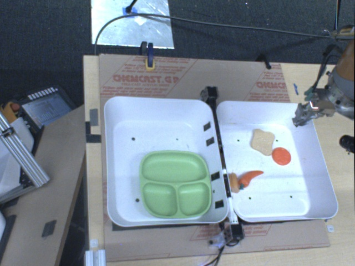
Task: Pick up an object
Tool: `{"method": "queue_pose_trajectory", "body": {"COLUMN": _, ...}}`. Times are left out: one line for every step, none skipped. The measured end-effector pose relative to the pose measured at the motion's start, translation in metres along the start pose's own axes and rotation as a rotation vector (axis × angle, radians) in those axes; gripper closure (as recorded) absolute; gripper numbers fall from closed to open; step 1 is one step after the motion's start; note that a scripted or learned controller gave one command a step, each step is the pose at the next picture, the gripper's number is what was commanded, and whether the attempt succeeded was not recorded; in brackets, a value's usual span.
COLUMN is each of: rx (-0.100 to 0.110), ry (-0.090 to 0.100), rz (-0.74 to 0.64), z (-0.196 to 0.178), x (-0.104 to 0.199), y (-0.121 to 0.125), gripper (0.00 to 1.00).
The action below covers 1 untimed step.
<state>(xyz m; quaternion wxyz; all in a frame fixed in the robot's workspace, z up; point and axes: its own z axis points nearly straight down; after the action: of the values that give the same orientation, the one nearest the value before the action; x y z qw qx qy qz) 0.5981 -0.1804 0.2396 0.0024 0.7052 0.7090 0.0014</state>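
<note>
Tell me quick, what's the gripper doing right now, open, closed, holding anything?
Gripper: cannot be told; it sits at the far right rim of the right bin, with nothing seen in it.

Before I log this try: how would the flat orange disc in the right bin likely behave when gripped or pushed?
The orange disc looks thin and lies flat, so fingers may struggle to get under it. Pushed, it would probably slide across the smooth right bin rather than roll.

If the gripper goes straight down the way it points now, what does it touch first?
Probably the right bin's upper right rim or the bare floor just inside it. The gripper hangs there, apart from the beige piece and orange disc. Depth is unclear.
</note>
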Motion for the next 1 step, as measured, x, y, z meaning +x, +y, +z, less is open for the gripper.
{"method": "queue_pose_trajectory", "body": {"rx": 0.002, "ry": 0.003, "rz": -0.004, "z": -0.0088, "x": 0.0560, "y": 0.0053, "gripper": 1.00}}
